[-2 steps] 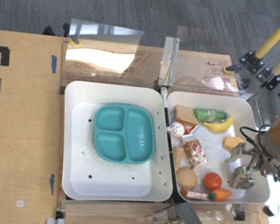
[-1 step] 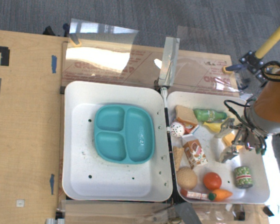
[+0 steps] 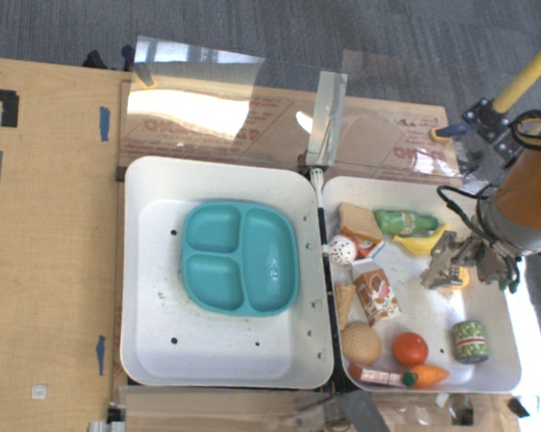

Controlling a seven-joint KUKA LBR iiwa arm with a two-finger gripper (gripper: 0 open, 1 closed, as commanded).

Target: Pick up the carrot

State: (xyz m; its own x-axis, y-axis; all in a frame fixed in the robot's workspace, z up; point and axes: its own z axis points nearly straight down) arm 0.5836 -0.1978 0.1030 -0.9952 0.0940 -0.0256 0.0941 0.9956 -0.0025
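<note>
Reaching the carrot well means travelling from the gripper, which hangs above the upper middle of the right bin, toward six o'clock, down to the bin's near edge where the carrot lies. How far the claw is spread cannot be told from this slant; nothing is visible between its tips, so it seems to carry nothing. The carrot is a small, smooth, tapered orange piece with a green stub at its nine o'clock end, lying flat, touching or nearly touching the round red tomato at its eleven o'clock and a thin pink-and-white stick at its nine o'clock. In my judgement the claw should close across the carrot's narrow width, near the thicker end, since glossy plastic on a taper tends to slip out, and it should come straight down to avoid nudging the tomato. A green-patterned can stands at the carrot's one o'clock, well clear. The left bin holds a teal divided plate, smooth and rounded at its corners.
</note>
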